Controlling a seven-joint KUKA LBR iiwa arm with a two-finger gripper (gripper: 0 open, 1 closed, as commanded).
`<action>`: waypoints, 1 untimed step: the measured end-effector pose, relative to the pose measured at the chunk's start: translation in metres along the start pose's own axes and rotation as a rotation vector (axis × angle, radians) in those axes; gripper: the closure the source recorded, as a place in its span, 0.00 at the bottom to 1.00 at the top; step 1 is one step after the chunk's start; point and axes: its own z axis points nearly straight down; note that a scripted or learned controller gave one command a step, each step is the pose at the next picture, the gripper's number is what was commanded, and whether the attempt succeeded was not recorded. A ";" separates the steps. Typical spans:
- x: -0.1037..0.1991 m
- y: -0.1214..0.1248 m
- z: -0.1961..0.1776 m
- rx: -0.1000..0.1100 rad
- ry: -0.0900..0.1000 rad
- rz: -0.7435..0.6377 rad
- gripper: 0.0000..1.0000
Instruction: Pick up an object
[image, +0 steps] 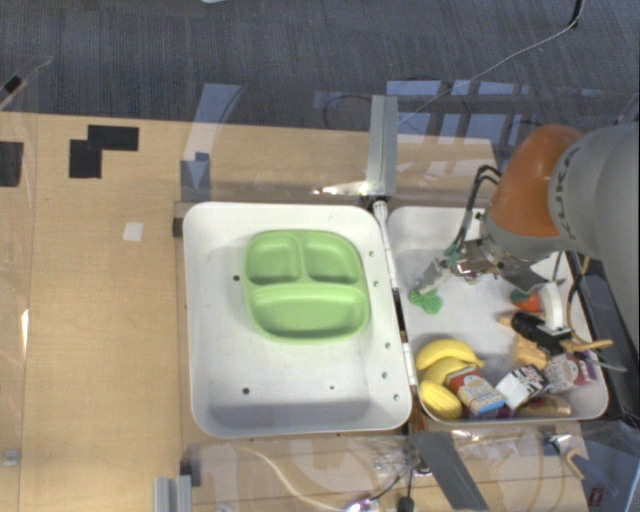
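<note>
A small green object (427, 299) is lying near the left wall of the right bin (420, 225), with the gripper (452, 268) hovering just above it; whether it is open is unclear. The approach appears underway; descending squarely comes next.

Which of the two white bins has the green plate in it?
The left shallow white bin holds the light green three-compartment plastic plate, lying flat. The right white bin has a pile of toy food instead, with the gripper above it.
</note>
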 end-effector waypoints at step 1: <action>0.000 0.000 0.000 0.000 0.000 0.000 0.00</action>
